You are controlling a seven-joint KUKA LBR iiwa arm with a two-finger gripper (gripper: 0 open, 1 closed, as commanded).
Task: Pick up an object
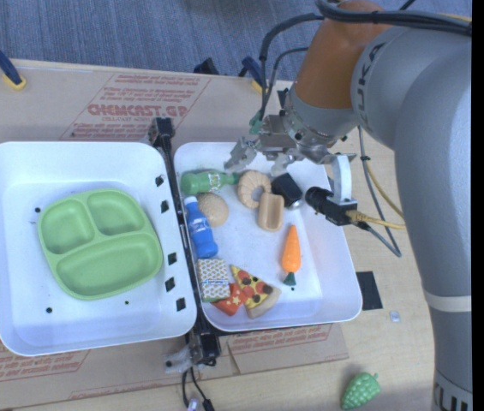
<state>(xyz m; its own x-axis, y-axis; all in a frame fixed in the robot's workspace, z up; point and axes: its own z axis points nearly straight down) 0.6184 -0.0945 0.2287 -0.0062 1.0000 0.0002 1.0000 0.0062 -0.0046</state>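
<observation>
Camera view, near to far: green grape bunch (360, 390) sits on the bench (79, 114) off the near right corner of the right bin (337, 291), outside both bins. Left bin (2, 229) carries a green divided plate (98, 242), roughly centred.

Right bin, near edge: pizza slice (253, 293) and a small patterned box (214, 276) touching it, box against the divider-side wall. Carrot (290, 251) lies just beyond the pizza, toward the right wall, roughly end-on. Blue bottle (200, 228) runs along the divider-side wall, white cap toward the far edge. Tan round cookie (213, 209) just beside the bottle's cap end. Beige bread piece (270, 211) mid-bin, with a donut (252, 187) touching its far end. Green bottle (205, 181) lies on its side near the far left corner of the right bin.

Gripper (269, 146) hangs over the far edge of the right bin, just above the donut and green bottle. Fingers look spread, nothing between them. Grey arm (413, 144) with orange band comes in from the right.
</observation>
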